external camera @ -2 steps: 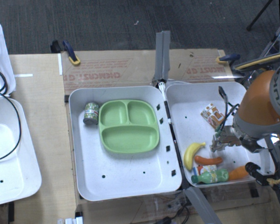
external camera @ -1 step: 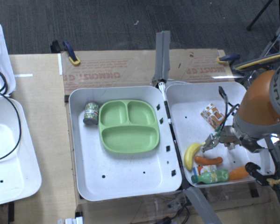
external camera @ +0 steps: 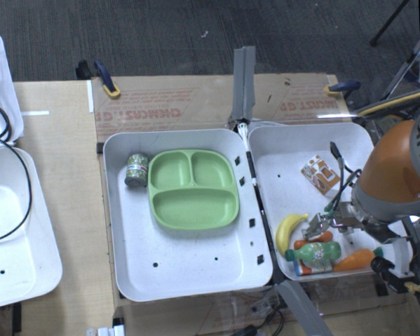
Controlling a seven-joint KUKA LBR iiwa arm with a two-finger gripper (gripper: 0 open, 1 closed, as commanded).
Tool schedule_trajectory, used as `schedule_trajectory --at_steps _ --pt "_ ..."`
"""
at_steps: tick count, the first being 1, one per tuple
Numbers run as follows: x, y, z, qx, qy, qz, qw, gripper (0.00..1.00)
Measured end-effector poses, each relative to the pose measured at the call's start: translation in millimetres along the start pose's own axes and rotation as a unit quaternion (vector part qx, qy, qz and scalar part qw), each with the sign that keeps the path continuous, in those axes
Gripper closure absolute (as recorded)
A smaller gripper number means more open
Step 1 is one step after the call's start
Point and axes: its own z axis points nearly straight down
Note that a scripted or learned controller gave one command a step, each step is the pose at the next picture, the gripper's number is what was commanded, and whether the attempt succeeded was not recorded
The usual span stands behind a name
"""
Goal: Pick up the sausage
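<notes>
The sausage [external camera: 326, 237] lies low in the right bin [external camera: 284, 184], a short reddish piece directly under my pincer [external camera: 314, 228] and partly covered by it. Only its ends peek out on either side. My pincer sits right over it, but I cannot tell whether it is open, closed, or has any grip on the sausage.

The room around it is tight. Just to the far-bin side of my pincer curves the banana [external camera: 289, 231], touching or almost touching the sausage's end. Just beyond my pincer toward the bin's near wall lies the green bottle [external camera: 314, 253] on its side, pressed close along the sausage. Past the bottle, back toward my arm [external camera: 399, 164], the carrot [external camera: 354, 261] rests against the near wall. So the sausage is hemmed in by banana, bottle and wall on that side.

The open floor is on the other side of my pincer, toward the bin's far wall. There the only thing is a small snack packet [external camera: 320, 174], well apart from me.

Across the divider beyond the banana, the left bin [external camera: 130, 259] holds a green sectioned plate [external camera: 193, 189] and a small can [external camera: 136, 170] just beside it, with bare floor along its near edge.
</notes>
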Motion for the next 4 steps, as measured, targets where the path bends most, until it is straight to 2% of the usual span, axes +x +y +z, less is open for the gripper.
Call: schedule_trajectory --at_steps 1,2,3,4 --pt "0 1 -8 0.000 0.000 0.001 1.0000 1.00" --pt "-71 41 0 0.000 0.000 -0.091 0.9959 1.00" --pt "-45 59 0 0.000 0.000 -0.038 0.9993 1.00" --pt "63 28 -186 0.001 -0.001 0.047 0.9989 1.00"
